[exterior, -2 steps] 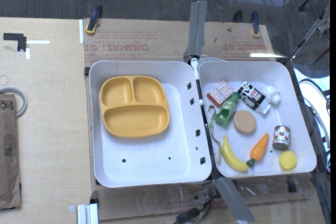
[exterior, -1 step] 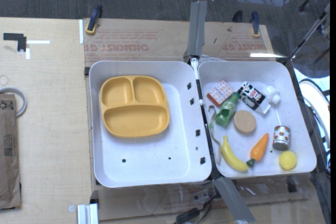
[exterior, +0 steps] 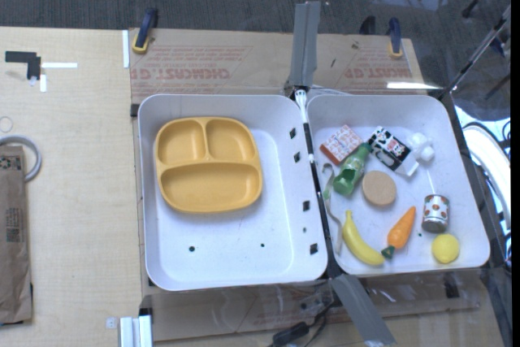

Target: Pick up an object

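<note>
Across the right-hand white bin (exterior: 357,114), a cluster of small things is lying loose, any of them a candidate for picking. A red and white packet (exterior: 340,144) is sitting towards the far side, just beside a green bottle (exterior: 351,171) that is lying tilted with its cap pointing at the packet. A black and white carton (exterior: 390,149) is resting to the right of the packet, with a small white piece (exterior: 421,146) touching its right end. A tan round disc (exterior: 379,189) is lying flat near the middle, close to the bottle. A banana (exterior: 360,241) is curving along the near left part of this bin, its lower tip touching the green end of a carrot (exterior: 400,227) that is slanting up to the right. A small can (exterior: 436,211) is standing upright near the right wall, and a yellow ball-like fruit (exterior: 445,249) is sitting just in front of it.

A yellow divided plate (exterior: 210,165) is lying flat in the far half of the left bin (exterior: 236,256), well apart from the right bin's contents. Both bins are sitting on cardboard (exterior: 203,65) held by two blue clamps (exterior: 146,28) at the far edge of the surface (exterior: 73,142). A brown paper bag (exterior: 12,232) is lying at the far left.

Whether the end effector is open or closed, I cannot tell.
</note>
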`<state>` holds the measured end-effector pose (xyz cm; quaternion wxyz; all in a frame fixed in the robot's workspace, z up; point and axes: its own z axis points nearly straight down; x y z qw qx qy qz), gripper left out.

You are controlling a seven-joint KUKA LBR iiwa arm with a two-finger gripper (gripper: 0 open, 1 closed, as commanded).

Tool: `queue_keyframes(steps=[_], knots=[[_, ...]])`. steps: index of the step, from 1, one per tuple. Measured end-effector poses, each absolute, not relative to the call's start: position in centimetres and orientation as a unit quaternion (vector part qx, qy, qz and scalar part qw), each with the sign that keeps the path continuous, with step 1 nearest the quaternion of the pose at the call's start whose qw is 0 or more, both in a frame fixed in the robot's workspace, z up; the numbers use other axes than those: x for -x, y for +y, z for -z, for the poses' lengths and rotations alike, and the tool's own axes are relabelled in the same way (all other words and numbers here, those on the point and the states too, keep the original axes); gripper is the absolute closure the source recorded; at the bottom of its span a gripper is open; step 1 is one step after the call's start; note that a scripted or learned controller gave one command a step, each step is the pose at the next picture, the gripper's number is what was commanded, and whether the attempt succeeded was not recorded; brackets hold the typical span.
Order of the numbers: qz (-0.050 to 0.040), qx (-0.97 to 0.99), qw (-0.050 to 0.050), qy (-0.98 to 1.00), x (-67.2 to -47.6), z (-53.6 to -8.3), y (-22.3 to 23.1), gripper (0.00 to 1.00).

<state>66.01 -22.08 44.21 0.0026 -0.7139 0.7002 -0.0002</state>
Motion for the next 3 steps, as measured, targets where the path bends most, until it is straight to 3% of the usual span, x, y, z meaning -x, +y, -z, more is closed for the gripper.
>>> queue_keyframes(steps=[1, 2, 3], knots=[[-0.0011, 0.833, 0.002, 0.553, -63.8, -44.1, -21.3, 1.00], [-0.0008, 0.898, 0.002, 0.440, -66.0, -44.1, -21.4, 1.00], [-0.0002, 0.949, 0.002, 0.314, -66.0, -44.1, -20.4, 1.00]])
